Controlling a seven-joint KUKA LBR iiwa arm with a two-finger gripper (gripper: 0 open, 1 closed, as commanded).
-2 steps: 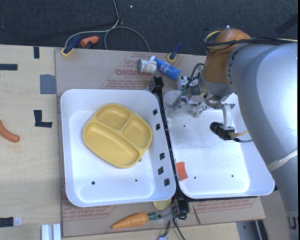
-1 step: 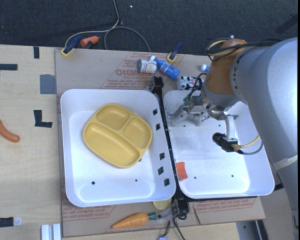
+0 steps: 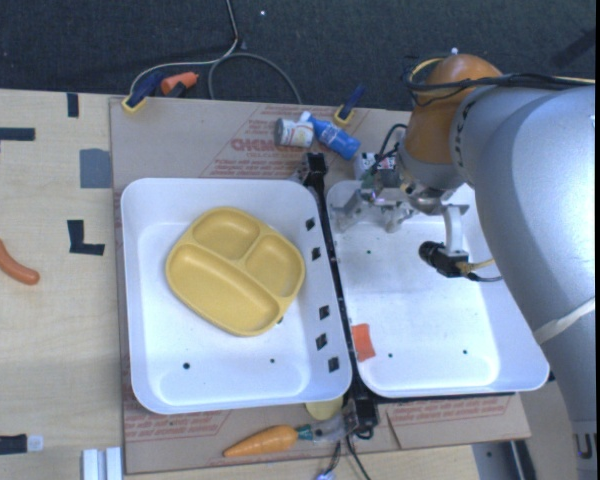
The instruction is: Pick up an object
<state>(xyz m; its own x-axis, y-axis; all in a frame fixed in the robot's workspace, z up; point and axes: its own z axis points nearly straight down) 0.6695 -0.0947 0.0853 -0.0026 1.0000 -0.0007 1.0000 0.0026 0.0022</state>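
1. At the worktop's (image 3: 40,368) near edge a carrot (image 3: 263,440) lies just outside the bins, on a cardboard sheet (image 3: 180,138) that sits under both of them.
2. A small orange tag (image 3: 362,342) sits at the near end of the wall between the 2 bins, on the right bin's (image 3: 430,368) side.
3. The plate (image 3: 235,268), yellow with 3 compartments, lies flat in the middle of the left bin (image 3: 140,368). It looks like the likeliest thing to pick.
4. The gripper (image 3: 372,206) is low over the right bin's far left corner, well apart from the plate. Whether the jaws are apart or together cannot be told, and nothing shows between them.
5. Step in hand, as I judge it: the reach, with no grasp made. The next move calls for crossing the wall to the left bin and taking the plate by its rim, since it lies flat.
6. A sausage (image 3: 12,261) lies near the worktop's left edge.
7. At the sheet's far edge are a bottle (image 3: 318,133) on its side and a clamp (image 3: 160,86). Beyond is dark floor (image 3: 100,18).
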